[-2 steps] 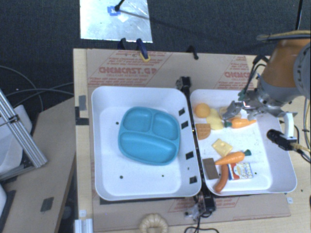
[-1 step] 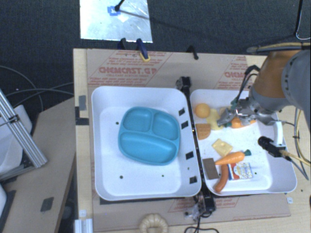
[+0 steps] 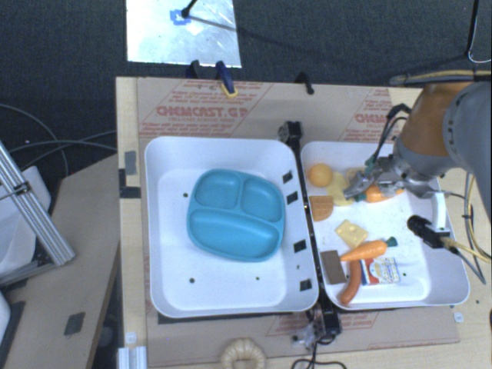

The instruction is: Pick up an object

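Over in the right bin [image 3: 453, 283], toward its far edge, the pincer [image 3: 361, 184] hangs low among the toy food, and I cannot tell from this angle whether it grips anything. Right at its tip sits a pale yellowish piece [image 3: 340, 186], with a small orange piece [image 3: 376, 194] just beside it on the arm's side; which of them it touches is too blurred to make out. An orange ball [image 3: 320, 175] lies near the bin's far left corner, close to the yellowish piece. Just nearer than the ball is an orange-brown wedge [image 3: 321, 207] against the left wall. Toward the middle of the bin rests a yellow cheese slice [image 3: 351, 231], and nearer than that a carrot [image 3: 364, 250] with a green end lies slantwise. Next to the carrot, by the left wall, is a brown block [image 3: 332, 266]. A sausage [image 3: 350, 287] lies at the near edge, touching a small printed packet [image 3: 382, 270].

The arm [image 3: 438, 133], grey with an orange band, comes in from the right over the bin's far right corner. A black part [image 3: 424, 231] sticks out over the bin's right wall.

The left bin [image 3: 165, 229] holds a blue divided plate [image 3: 236, 214], lying flat near its middle. Both bins sit side by side on a cardboard sheet [image 3: 200, 106] with red lettering covering the bench [image 3: 84, 206].
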`<state>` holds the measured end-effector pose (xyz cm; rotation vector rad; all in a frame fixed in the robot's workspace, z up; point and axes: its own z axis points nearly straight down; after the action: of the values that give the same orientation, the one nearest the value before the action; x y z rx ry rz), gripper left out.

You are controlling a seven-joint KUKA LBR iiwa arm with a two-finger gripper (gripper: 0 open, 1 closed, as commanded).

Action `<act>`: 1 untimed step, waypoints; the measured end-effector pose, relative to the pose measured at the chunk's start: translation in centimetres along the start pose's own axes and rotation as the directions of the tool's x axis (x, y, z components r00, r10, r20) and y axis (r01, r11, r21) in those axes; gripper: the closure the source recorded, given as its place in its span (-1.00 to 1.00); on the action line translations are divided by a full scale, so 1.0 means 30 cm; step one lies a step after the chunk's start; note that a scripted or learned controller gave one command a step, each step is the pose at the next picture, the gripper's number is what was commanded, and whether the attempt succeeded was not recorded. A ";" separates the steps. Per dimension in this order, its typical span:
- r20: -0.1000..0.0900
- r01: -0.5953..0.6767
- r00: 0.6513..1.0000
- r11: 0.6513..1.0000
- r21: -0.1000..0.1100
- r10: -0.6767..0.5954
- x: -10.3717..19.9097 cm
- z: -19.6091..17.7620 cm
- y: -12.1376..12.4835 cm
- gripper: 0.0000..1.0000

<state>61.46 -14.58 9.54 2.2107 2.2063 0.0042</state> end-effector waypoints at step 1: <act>0.007 0.000 1.000 1.000 -0.019 0.000 -0.008 -0.051 0.016 1.00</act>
<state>61.92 -14.80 11.08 2.1975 2.1935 0.0178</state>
